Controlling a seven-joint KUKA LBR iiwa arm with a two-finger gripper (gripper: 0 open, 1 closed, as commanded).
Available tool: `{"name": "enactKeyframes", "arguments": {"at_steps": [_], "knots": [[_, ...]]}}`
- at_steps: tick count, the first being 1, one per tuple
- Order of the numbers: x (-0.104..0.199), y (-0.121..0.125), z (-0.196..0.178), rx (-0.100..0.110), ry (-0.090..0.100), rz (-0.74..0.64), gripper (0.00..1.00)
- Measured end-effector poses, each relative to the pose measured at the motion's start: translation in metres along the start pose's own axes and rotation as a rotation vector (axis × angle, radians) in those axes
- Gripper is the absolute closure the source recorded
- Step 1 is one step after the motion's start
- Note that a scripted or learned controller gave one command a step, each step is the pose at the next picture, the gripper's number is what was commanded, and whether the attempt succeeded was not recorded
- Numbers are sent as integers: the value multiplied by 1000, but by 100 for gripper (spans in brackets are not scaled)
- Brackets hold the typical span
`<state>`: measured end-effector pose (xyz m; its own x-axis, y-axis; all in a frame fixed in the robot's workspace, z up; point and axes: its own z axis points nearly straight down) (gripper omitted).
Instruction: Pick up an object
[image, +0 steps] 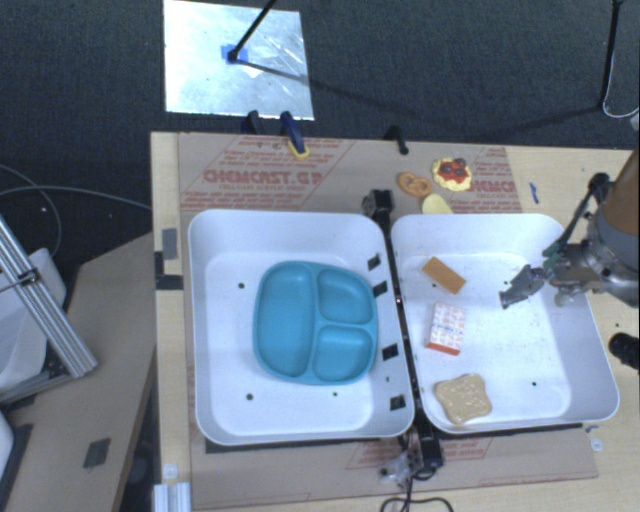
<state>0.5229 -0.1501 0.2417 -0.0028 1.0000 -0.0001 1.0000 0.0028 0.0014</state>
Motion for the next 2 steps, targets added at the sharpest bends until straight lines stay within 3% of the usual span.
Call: {"name": "enactKeyframes", "arguments": {"at_steps": [1,2], "knots": [[37,38,47,2,2,-6,0],[39,-38,10,1,1,3,0]]}}
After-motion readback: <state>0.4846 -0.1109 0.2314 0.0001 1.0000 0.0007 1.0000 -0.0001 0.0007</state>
